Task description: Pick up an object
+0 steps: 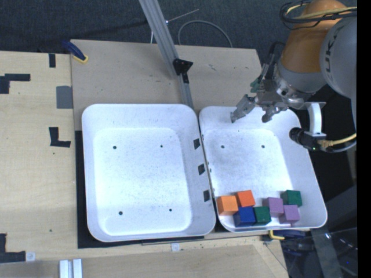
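A: Where is the gripper (253,114) sitting relative to the right bin (301,155)?

B: It is hovering over that bin's far edge, its two fingers spread apart and gripping nothing.

A: And the blocks?

B: They are lying clustered along the right bin's near wall: two orange cubes (236,202), a blue cube (246,216), two green cubes (291,198) and two purple cubes (275,205), well apart from the gripper.

A: The left bin (93,172)?

B: It is sitting just beside the right bin, touching it.

Bearing two white bins (87,155) side by side on a wooden bench (35,172), reaching its near edge.
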You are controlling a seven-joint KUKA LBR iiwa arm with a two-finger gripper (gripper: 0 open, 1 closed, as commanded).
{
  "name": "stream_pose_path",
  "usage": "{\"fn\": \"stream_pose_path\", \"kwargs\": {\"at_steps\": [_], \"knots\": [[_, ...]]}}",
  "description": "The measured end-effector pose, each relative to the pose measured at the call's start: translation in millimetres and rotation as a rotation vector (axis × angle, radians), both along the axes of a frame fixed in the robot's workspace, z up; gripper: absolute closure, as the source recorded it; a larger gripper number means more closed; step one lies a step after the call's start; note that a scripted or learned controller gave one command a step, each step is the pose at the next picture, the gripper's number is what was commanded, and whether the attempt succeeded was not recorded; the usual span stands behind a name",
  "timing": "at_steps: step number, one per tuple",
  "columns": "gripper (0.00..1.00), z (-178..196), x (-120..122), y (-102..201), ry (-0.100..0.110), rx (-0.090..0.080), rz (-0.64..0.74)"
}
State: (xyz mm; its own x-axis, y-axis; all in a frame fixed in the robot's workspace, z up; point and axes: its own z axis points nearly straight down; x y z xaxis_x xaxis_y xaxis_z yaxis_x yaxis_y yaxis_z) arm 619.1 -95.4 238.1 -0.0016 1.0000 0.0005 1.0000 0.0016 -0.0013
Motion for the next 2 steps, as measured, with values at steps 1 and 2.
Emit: {"fn": "stream_pose_path", "kwargs": {"at_steps": [1,2], "knots": [[0.00,-40.7,-49.2,29.2,0.008,0.001,-0.001],[0.00,-15.0,-65.9,-25.1,-0.002,-0.003,-0.005]]}}
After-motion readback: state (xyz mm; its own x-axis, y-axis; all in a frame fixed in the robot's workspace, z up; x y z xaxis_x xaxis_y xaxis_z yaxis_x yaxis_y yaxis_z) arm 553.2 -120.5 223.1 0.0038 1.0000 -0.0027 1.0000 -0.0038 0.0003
